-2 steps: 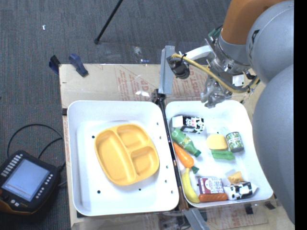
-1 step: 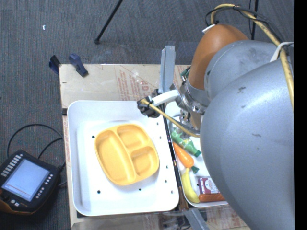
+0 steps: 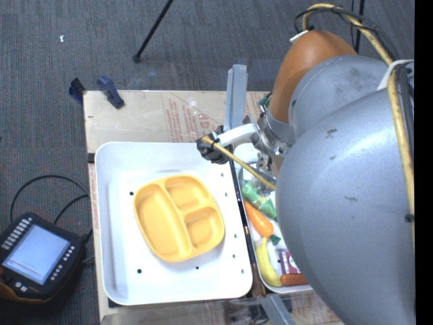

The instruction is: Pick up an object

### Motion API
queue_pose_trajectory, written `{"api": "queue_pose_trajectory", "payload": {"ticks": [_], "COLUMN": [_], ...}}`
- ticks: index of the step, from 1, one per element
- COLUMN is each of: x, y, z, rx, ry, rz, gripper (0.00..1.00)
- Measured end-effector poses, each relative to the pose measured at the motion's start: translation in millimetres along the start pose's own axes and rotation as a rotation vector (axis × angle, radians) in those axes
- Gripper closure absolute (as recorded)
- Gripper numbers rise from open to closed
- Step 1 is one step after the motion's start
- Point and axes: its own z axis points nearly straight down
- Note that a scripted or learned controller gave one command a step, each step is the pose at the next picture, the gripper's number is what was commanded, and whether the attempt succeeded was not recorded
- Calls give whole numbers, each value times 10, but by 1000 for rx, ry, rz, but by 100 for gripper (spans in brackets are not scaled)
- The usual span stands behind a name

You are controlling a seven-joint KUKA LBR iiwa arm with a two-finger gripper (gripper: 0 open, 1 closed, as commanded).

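Note:
A yellow three-compartment plate (image 3: 178, 216) lies in the left white bin (image 3: 115, 175). In the right bin (image 3: 265, 284), partly hidden under the arm, I see an orange carrot (image 3: 258, 220), a yellow banana (image 3: 266, 264), a green item (image 3: 257, 195) and a red-and-white packet (image 3: 289, 266). The grey arm with its orange band (image 3: 304, 66) covers most of the right bin. My gripper is hidden beneath the arm's body, over the right bin's far part.
A black-tipped cable piece with a tan rod (image 3: 223, 151) sticks out leftward from the wrist over the divider between the bins. A teach pendant (image 3: 37, 254) lies on the floor at left. Blue clamps (image 3: 108, 90) sit at the bench's far left corner.

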Motion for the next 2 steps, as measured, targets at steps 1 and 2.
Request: {"api": "queue_pose_trajectory", "payload": {"ticks": [1, 2], "x": [-7, -14], "y": [28, 57], "z": [-72, -146], "rx": [1, 2], "ry": [-6, -11], "rz": [8, 16], "gripper": [100, 100]}}
